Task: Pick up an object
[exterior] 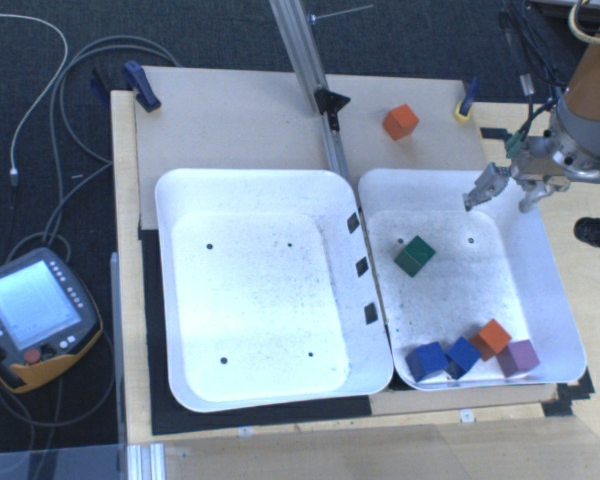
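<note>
Worktop [240, 108] is a pale tan board on dark carpet; cables loop at the left, and a handheld control unit [35, 318] lies at the lower left. An aluminium post [300, 58] slants across the top. Two white bins sit side by side: left bin [180, 268] and right bin [550, 288].

Tool [508, 193] hovers over the right bin's upper right corner, fingers apart, nothing between them.

Green cube [415, 256] sits mid-bin, rotated diagonal to the bin walls; no clear long axis. Two blue cubes [445, 358], an orange cube [493, 337] and a purple cube [520, 356] cluster along the near edge. Another orange cube [401, 122] rests on the worktop behind the bins.
</note>
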You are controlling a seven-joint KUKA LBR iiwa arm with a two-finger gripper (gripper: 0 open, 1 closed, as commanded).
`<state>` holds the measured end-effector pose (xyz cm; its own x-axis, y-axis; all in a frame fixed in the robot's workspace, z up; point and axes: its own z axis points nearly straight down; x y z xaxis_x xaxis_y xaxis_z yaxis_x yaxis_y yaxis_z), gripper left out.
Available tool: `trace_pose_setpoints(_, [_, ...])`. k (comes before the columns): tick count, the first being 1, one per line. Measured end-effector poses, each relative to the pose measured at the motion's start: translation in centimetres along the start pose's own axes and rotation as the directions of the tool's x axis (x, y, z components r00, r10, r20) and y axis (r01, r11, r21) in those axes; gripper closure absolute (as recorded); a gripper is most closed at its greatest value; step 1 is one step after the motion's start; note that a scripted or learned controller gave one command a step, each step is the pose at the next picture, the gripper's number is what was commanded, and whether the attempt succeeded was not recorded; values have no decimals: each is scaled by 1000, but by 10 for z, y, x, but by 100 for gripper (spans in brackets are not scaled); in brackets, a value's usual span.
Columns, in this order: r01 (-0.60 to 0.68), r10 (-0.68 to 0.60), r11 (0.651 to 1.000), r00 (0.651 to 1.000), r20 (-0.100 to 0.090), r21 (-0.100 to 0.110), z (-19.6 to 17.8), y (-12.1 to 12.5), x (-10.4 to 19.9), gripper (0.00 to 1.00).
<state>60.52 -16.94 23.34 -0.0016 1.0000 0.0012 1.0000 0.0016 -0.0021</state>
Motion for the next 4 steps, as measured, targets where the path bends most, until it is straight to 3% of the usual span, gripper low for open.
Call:
trace_pose_setpoints(1, [4,-4,1000,1000,-4,8,106,1,71,0])
trace_pose_setpoints(2, [-2,2,1000,1000,2,-8,48,-19,59,0])
trace_pose_setpoints(3, [5,-5,1000,1000,-1,-6,31,-1,111,0])
trace_pose_setpoints(4, [-4,4,1000,1000,-1,9,138,-16,82,0])
